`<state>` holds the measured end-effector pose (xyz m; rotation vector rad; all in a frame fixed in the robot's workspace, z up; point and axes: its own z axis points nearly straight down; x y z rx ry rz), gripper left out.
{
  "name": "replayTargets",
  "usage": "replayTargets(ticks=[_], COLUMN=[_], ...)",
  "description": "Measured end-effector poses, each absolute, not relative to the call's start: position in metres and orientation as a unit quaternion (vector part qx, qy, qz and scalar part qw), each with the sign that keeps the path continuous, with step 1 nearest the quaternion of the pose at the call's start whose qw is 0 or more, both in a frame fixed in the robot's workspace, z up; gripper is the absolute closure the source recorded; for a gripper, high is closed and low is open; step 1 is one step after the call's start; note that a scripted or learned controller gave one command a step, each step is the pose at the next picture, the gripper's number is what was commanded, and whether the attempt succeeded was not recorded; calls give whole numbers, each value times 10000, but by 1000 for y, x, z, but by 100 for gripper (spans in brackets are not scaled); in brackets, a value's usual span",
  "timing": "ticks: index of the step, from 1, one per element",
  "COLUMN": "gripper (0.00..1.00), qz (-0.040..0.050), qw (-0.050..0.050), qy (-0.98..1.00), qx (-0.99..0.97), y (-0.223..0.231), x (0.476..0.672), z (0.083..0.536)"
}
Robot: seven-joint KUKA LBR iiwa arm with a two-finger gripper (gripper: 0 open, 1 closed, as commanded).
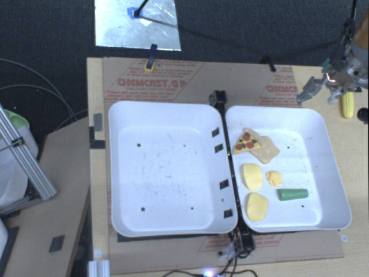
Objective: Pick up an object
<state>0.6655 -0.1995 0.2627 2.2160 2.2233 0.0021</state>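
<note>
- Camera view: the gripper hangs at the upper right, above the tabletop just beyond the far right corner of the right bin.
- Two grey fingers show, one reaching left and one to the right at the gripper's base; they stand spread apart, with nothing seen between them.
- A yellow corn cob sits upright just right of the fingers; whether it touches them I cannot tell.
- In the right bin lie a pizza slice near the far left side, a yellow oval piece below it, a small yellow lump just beside that, a green piece towards the near right, and another yellow piece by the near edge.
- All five lie well apart from the gripper.
- The left bin sits touching the right bin along the middle.
</note>
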Motion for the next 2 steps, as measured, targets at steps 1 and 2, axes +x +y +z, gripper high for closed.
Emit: replayTargets(ticks=[1,2], gripper=[0,0], qz=[49,35], qw=[106,46], qy=[7090,7103], qx=[7051,7039], y=[-207,-160], x=[649,623], z=[461,532])
